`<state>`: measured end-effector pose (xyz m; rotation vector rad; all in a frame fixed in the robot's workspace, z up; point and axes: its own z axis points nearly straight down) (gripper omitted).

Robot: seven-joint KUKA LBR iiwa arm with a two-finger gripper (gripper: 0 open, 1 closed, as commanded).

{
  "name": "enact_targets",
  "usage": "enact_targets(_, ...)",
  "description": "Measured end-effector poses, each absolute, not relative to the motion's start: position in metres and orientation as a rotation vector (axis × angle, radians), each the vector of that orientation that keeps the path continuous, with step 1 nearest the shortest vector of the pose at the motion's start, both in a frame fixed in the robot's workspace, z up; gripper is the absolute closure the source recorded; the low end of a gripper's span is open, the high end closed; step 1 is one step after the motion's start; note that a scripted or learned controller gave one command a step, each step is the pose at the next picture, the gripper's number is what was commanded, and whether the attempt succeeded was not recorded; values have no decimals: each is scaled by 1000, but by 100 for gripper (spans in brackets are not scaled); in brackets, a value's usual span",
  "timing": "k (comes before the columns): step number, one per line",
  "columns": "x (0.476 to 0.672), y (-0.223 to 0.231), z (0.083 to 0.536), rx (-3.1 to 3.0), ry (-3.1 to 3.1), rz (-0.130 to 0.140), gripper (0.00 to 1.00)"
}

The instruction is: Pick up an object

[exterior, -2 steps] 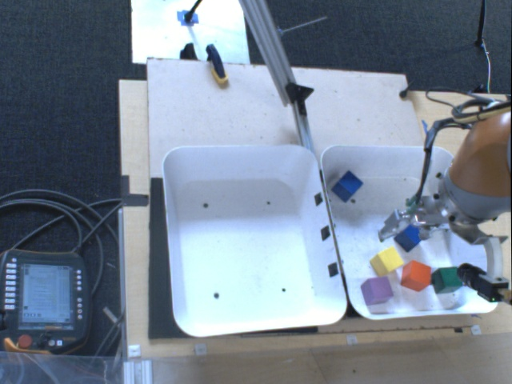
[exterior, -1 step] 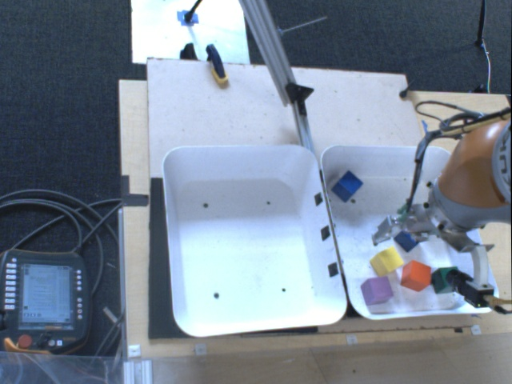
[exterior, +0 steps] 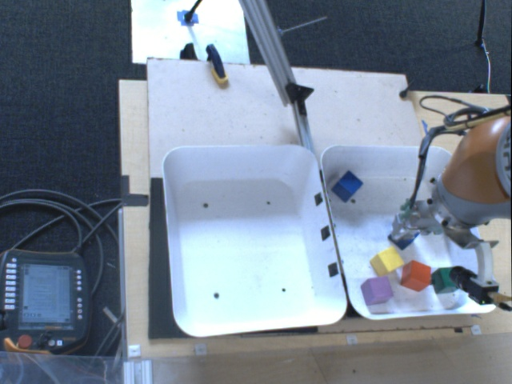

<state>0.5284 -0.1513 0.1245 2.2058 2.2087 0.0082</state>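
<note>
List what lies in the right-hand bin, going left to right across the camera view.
Blue block → purple block → yellow block → orange block → green block. The gripper hangs over the bin, above the yellow and orange blocks, so it is left out of the order.

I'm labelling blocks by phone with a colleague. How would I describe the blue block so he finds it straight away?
Look at the right-hand white bin. The blue block lies alone near its upper-left corner, close to the wall shared with the other bin. The yellow, orange, purple and green blocks cluster at the bin's near edge.
</note>
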Motion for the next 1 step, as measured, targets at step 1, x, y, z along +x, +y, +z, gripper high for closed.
enact_targets(1, 532, -155, 189, 2211, 2221, 6, 100)
